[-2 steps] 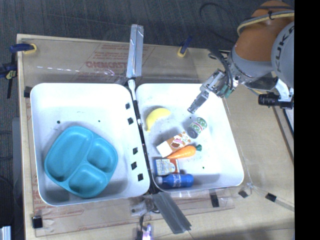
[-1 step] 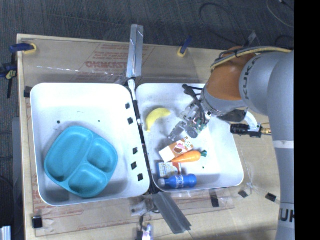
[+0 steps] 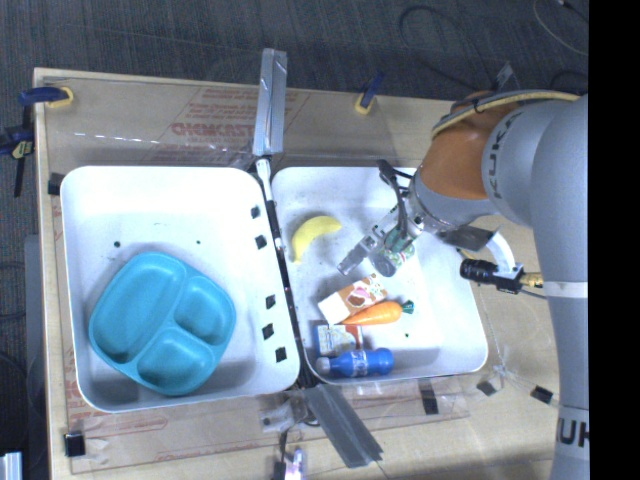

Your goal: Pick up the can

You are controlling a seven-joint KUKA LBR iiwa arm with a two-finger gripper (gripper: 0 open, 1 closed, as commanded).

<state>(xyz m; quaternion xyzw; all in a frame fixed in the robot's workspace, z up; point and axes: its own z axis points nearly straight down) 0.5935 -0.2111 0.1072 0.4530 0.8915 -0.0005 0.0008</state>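
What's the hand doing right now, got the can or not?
Hand: low in the right bin, at the can. Open or closed, and whether it grips the can, cannot be told.

A blue divided tray lies in the left bin. The right bin holds a banana, carrot, blue bottle and small carton.

We count 2 white bins, 1 blue divided tray, 1 banana, 1 carrot, 1 blue bottle, 1 small carton and 1 can.
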